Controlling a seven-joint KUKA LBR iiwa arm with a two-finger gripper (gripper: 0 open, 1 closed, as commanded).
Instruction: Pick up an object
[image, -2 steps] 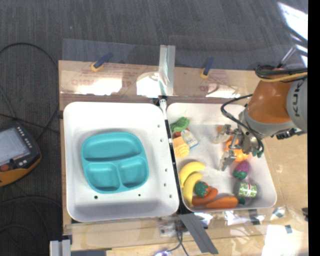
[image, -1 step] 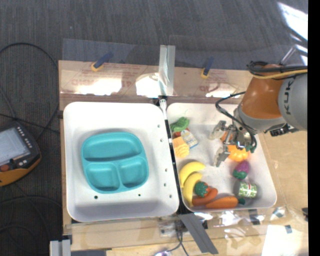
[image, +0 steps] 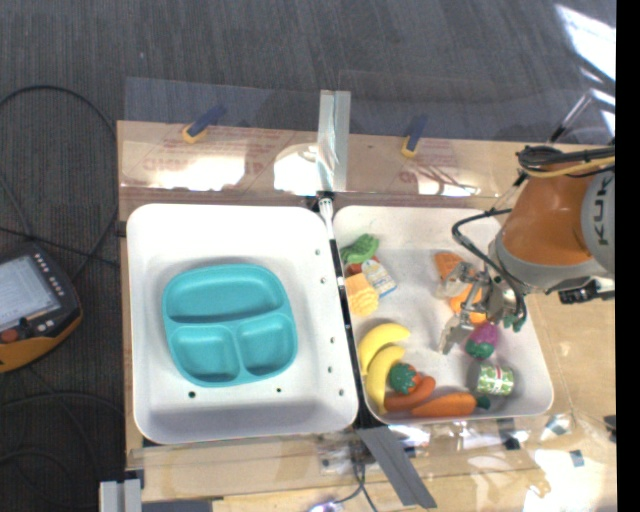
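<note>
While arm reaches into right bin, fingers spread apart, gripping nothing, beside purple toy.

A single fixed camera sits high above the tabletop, looking down at a slight slant. It stands far enough back to take in both white bins side by side, the left bin and the right bin, plus dark floor around them. The arm enters from the right edge.
</note>
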